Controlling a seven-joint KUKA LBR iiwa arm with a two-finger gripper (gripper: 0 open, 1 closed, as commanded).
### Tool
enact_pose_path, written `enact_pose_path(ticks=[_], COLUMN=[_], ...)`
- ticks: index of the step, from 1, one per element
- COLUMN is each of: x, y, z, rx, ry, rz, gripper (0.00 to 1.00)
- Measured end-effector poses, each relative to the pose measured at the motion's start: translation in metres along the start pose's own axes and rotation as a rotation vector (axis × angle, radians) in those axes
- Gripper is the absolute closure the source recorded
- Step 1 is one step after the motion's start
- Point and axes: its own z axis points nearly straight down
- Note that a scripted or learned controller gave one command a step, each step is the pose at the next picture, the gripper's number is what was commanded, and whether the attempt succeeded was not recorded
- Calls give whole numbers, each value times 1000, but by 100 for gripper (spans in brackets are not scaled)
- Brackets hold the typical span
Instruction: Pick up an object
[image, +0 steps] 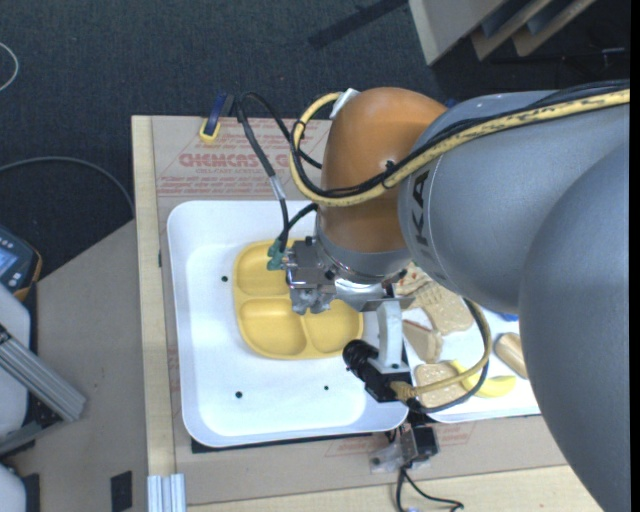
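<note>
Because the arm (520, 200) hangs low over the left bin (200, 330), its gripper (318, 298) sits right on top of the yellow plate (268, 325), maybe to grab it. That plate has little sections and lies flat inside that bin. I cannot tell if the gripper is open or closed, or if it holds anything. The right bin (505, 407) has tan chunks (440, 315) and a yellow thing (495, 385) in it.

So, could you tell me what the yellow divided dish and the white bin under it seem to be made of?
Yellow divided dish: probably moulded plastic, satin finish; even colour, soft rounded ridges between compartments. White bin: likely thin formed plastic, smooth with slight sheen; rounded corners and raised lip, though painted metal can't be ruled out.
</note>
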Motion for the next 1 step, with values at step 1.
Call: enact_pose_path(ticks=[1], x=[-69], y=[-17], z=[-77], rx=[-15], ry=[1], rz=[10], gripper=[100])
